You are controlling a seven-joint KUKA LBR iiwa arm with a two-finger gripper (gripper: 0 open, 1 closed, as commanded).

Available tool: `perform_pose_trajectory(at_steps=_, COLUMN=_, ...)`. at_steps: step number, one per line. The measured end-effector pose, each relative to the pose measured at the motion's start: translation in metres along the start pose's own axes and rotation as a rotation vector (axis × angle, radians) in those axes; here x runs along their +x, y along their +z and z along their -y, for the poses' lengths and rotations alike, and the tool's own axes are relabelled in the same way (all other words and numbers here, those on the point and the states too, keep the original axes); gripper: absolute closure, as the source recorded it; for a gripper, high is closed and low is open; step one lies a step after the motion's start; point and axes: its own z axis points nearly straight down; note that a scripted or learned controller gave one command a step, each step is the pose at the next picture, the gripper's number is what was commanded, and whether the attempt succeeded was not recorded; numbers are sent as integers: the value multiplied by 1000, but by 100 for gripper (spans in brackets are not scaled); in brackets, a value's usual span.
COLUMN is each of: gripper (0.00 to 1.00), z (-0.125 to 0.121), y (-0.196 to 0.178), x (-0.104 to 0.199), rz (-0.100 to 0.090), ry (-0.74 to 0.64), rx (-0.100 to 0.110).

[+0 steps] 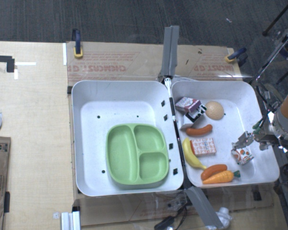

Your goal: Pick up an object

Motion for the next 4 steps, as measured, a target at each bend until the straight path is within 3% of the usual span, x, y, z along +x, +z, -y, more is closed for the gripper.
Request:
perform_pose_trajectory(at_steps=1, gripper=0, z=-19, y=56, x=30, rz=0, ry=-167, rx=-1)
perform_pose_trajectory(at_steps=2, gripper=0, z=0, y=64, x=-1, rz=-1, ry=-90, rx=-1)
perform_pose_trajectory(at_steps=3, gripper=100, z=-1, y=56, x=-1, rz=0, ry=-87, rx=-1)
perform_pose_trajectory(at_steps=4, gripper=100, z=-2, y=-52, x=-22, rz=2, ry=-193, rx=-2)
